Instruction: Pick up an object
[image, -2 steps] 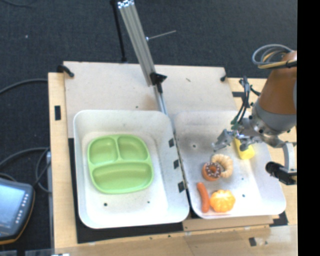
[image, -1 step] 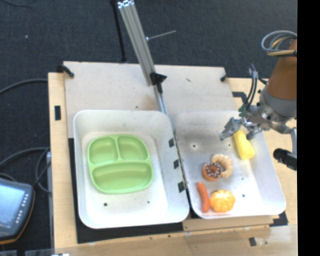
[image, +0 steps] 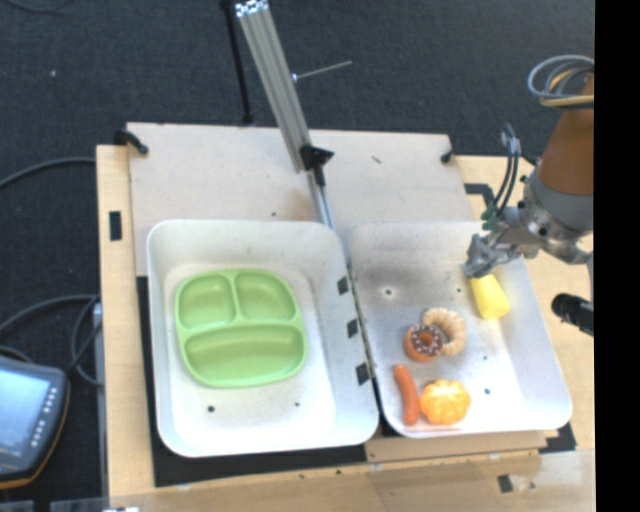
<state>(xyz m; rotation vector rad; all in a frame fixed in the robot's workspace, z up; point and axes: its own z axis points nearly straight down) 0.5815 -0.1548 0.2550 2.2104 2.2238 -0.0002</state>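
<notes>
The right bin (image: 530, 400) holds a yellow block (image: 489, 296) near its far right side, a frosted donut (image: 436, 335) in the middle, an orange fruit (image: 444, 401) and a thin carrot (image: 406, 393) near the front. My gripper (image: 481, 262) hangs over the bin's upper right part, its tip just above the upper left end of the yellow block. From this angle I cannot make out whether it touches the block.
The left bin (image: 165, 420) bears a green divided plate (image: 240, 326). A slanted metal pole (image: 283, 90) rises behind the bins. A dark knob (image: 570, 310) sticks out beyond the right bin's right rim.
</notes>
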